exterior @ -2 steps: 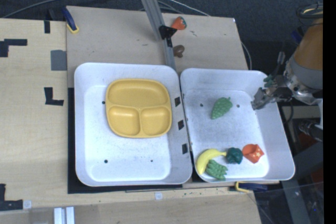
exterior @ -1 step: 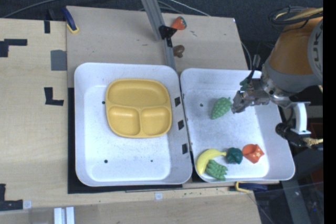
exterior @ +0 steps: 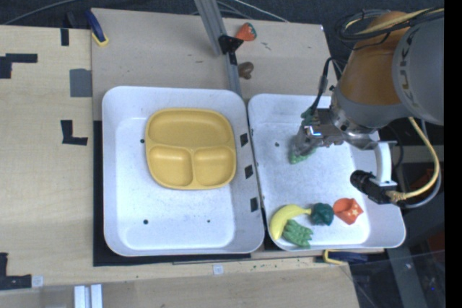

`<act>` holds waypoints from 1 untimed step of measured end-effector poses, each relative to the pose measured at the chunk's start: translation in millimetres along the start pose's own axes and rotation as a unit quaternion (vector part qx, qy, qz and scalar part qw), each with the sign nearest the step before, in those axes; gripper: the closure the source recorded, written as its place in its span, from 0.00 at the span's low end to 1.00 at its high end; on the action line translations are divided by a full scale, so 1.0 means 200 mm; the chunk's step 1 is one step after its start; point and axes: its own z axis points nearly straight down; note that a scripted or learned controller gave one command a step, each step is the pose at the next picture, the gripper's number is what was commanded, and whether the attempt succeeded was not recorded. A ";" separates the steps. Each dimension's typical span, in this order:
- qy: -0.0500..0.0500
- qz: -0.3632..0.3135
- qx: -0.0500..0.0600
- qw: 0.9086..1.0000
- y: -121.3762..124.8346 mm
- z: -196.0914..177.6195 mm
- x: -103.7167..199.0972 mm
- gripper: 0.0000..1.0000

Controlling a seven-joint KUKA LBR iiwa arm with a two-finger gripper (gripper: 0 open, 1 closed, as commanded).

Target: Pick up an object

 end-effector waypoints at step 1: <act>0.000 0.000 -0.001 1.000 -0.02 -0.05 0.24 1.00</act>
